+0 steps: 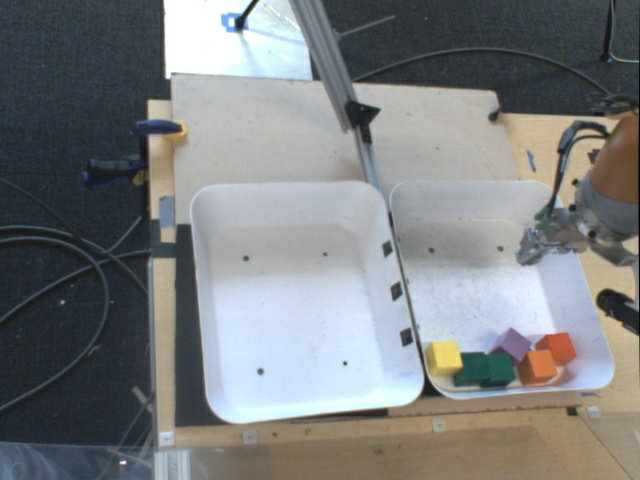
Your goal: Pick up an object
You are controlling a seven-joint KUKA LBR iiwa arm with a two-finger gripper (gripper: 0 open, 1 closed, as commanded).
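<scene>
My pincer is hovering over the right bin's far right wall, its grip state beyond my telling, while the blocks are sitting untouched along that bin's near edge, so picking is not yet begun.

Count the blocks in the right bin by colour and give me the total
Yellow: 1
Green: 2
Purple: 1
Orange: 2
Total: 6 blocks
</scene>
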